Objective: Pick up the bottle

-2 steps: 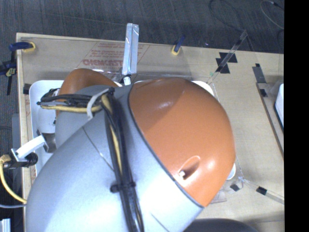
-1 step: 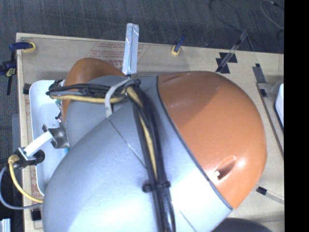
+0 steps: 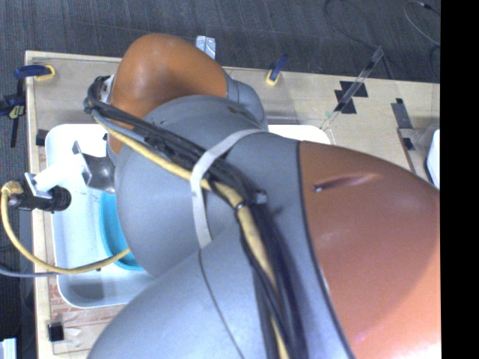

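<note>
Bottle: I cannot pick it out with any certainty. The one candidate is a blue shape [image 3: 112,229] in the left bin [image 3: 56,137], lying against the arm's [image 3: 224,223] edge. I see a curved strip of bright blue, and the rest is hidden under the grey casing. I cannot tell its form, its cap, or whether it lies flat or stands upright. I cannot tell if it is the bottle.

Gripper [image 3: 96,169]: a bit of grey metal pokes out from under the arm, over the far-left part of the left bin, just far of the blue shape. I cannot tell whether it is open or closed, or whether it touches anything. I see nothing held in it.

Arm: it reaches in from the right and covers most of my view. There is a grey shell, an orange section near right and another orange dome at far centre. A black cable bundle runs along it under a pale strap.

Surface: the left bin is white and shallow. Its left wall and near-left corner are in plain sight, and the floor I can see is bare white. A sliver of the right bin's [image 3: 299,132] far rim peeks out past the arm. The tabletop [image 3: 314,96] is pale wood with black tape marks [image 3: 348,96] at far right. One blue clamp [image 3: 31,72] grips the far-left corner, and a second clamp [image 3: 277,67] sits on the far edge.

Room: a dark carpeted floor [image 3: 224,13] lies beyond the tabletop, with thin loose cables [image 3: 419,10] on it at far right.
</note>
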Action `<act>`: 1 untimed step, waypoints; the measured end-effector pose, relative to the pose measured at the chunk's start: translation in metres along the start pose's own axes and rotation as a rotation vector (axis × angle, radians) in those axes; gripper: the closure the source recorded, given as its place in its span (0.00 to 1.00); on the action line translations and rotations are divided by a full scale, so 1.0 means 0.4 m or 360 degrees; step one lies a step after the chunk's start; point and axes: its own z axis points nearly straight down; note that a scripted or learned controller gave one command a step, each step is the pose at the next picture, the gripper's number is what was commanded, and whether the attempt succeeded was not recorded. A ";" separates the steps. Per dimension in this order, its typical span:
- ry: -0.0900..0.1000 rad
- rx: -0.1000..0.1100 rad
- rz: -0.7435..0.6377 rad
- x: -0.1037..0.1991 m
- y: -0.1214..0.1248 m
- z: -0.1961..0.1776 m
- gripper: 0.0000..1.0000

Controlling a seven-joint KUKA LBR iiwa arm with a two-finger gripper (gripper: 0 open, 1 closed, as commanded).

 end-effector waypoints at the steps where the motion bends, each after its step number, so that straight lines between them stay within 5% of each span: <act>1: -0.0010 0.0003 0.0026 -0.033 0.126 0.307 0.00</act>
